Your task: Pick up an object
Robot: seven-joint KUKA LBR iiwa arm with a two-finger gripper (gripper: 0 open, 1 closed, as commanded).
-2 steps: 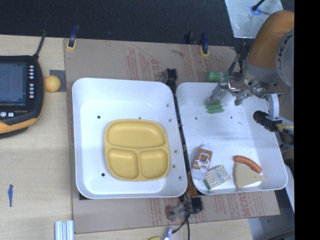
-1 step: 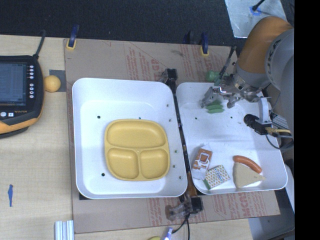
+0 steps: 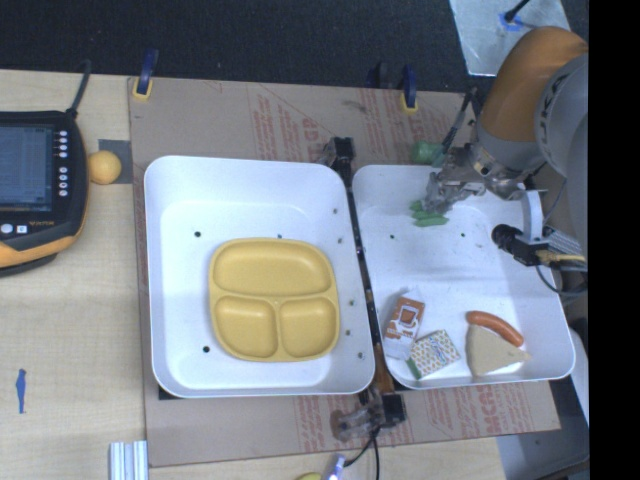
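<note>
Though claw [image 3: 437, 200] state unclear, one yellow tray [image 3: 273, 299], one sausage [image 3: 494, 327], two packets [image 3: 419, 336]

Both bins, the left bin [image 3: 170, 268] and the right bin [image 3: 470, 268], look like smooth white plastic with a faint sheen. The divided yellow tray [image 3: 272, 298] is smooth plastic too, softly glossy. Under the bins lies a matt brown cardboard sheet [image 3: 290, 123] with faded red print, on a pale wood-grain counter [image 3: 60, 328]. The pincer [image 3: 445, 193] looks like bare grey metal. The two small packets [image 3: 420, 338] look like printed paper or foil. The sausage [image 3: 494, 326] is shiny orange-red.
</note>
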